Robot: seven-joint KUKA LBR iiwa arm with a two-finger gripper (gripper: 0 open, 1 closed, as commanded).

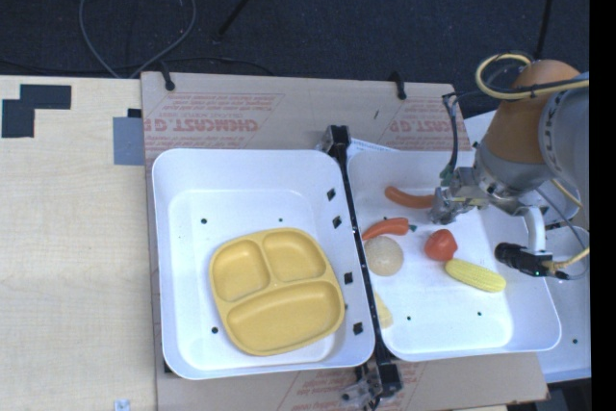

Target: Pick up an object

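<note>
The left bin [183, 207] holds a yellow divided plate [276, 289], lying flat with two small compartments toward the back and one long compartment toward the front; it sits in the bin's front right part, its edge close to the wall shared with the neighbouring bin. The right bin [481, 332] carries the toy food: an orange carrot-like piece [386, 227] just right of the divider, a pale round ball [384, 256] touching or just below it, and a small yellow piece [382, 311] against the divider nearer the front, partly hidden. Further back lies an orange sausage-shaped piece [409, 198], and toward the middle a red tomato [441, 244] with a yellow corn cob [474, 275] just beside it to the right and front. The gripper [447, 207] hangs over the right bin, its tip between the sausage-shaped piece and the tomato, just above the tomato; nothing can be seen between its fingers, and whether it is released or clenched I cannot tell. Both bins rest on a cardboard sheet [250, 115] with red printing, on a light wooden bench [67, 245]. Behind it is dark blue carpet [385, 5] with looped cables [135, 14].
</note>
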